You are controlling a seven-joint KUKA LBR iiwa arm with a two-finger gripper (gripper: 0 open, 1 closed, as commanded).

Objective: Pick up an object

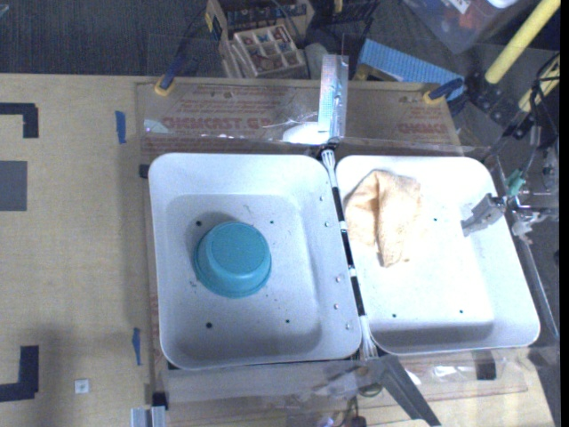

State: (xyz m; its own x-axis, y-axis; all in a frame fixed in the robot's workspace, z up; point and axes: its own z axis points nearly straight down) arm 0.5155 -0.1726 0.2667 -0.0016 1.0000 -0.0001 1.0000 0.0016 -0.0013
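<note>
- Gripper (484,213) hanging at right bin's (444,327) three o'clock rim, nothing visibly held; finger spread too blurred to tell.
- Crumpled cloth (384,213) lying toward nine o'clock, long axis twelve-to-six; blue bowl (233,258) farther.

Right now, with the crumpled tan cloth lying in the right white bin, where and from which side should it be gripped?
Grip the crumpled tan cloth at its raised, bunched ridge running along its middle, coming straight down from above. It lies flat against the floor of the right white bin, near the divider wall, so a side approach probably offers no edge to catch; the folds likely give the only pinchable bulk.
</note>
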